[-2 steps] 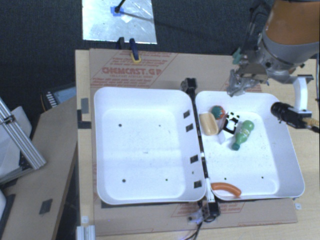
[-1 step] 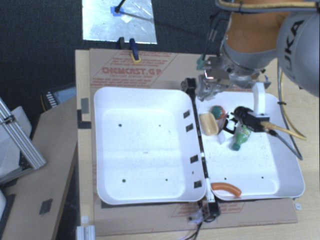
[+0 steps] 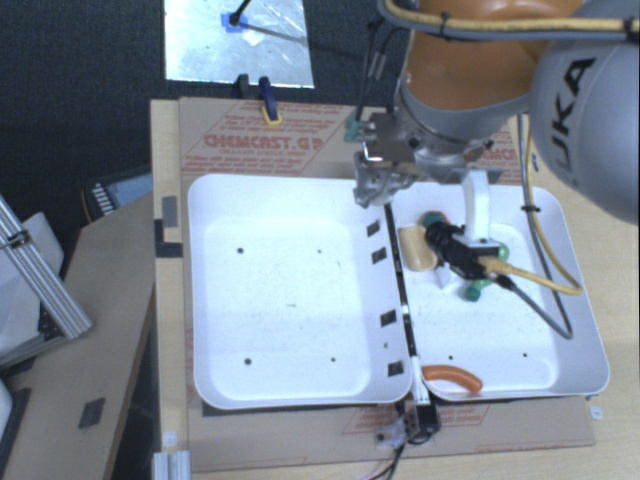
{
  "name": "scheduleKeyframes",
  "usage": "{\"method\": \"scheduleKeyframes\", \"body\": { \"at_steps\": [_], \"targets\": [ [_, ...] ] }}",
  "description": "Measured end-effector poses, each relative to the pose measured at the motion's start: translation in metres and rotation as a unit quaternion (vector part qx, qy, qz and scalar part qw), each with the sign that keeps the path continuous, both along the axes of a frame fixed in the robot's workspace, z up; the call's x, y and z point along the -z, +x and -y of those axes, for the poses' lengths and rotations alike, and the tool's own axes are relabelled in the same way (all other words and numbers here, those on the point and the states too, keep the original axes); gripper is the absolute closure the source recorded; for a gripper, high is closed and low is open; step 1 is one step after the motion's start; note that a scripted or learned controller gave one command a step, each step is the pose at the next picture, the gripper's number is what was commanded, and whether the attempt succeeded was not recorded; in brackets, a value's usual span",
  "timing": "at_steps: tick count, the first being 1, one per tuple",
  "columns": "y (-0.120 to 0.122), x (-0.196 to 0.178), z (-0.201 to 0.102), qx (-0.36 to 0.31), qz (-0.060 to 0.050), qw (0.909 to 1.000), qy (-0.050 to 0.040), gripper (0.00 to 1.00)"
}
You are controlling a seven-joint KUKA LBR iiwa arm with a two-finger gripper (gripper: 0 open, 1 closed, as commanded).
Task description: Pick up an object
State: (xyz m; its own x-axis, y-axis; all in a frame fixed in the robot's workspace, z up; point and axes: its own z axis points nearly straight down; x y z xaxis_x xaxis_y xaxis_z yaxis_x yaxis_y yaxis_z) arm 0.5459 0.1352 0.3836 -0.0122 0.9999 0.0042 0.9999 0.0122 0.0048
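The floor [image 3: 70, 38] is dark, almost black, and looks a bit like carpet. On it at the top lies a shiny silver sheet [image 3: 238, 26] with a small piece of blue tape [image 3: 231, 21]. A light brown wooden bench [image 3: 120, 298] fills the middle. A flat brown cardboard sheet [image 3: 262, 138] with red letters lies on the bench. At the left edge there is a slanted silver metal bar [image 3: 40, 278]. The light is soft and even.
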Motion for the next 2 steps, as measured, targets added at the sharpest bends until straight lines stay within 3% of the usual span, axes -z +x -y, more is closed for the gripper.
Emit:
{"method": "scheduleKeyframes", "body": {
  "at_steps": [1, 2],
  "targets": [
    [-0.056, 0.066, 0.077, 0.009, -0.006, 0.9999, -0.003, 1.0],
    [-0.059, -0.005, 0.039, 0.002, 0.002, 1.0, -0.0005, 1.0]
  ]
}}
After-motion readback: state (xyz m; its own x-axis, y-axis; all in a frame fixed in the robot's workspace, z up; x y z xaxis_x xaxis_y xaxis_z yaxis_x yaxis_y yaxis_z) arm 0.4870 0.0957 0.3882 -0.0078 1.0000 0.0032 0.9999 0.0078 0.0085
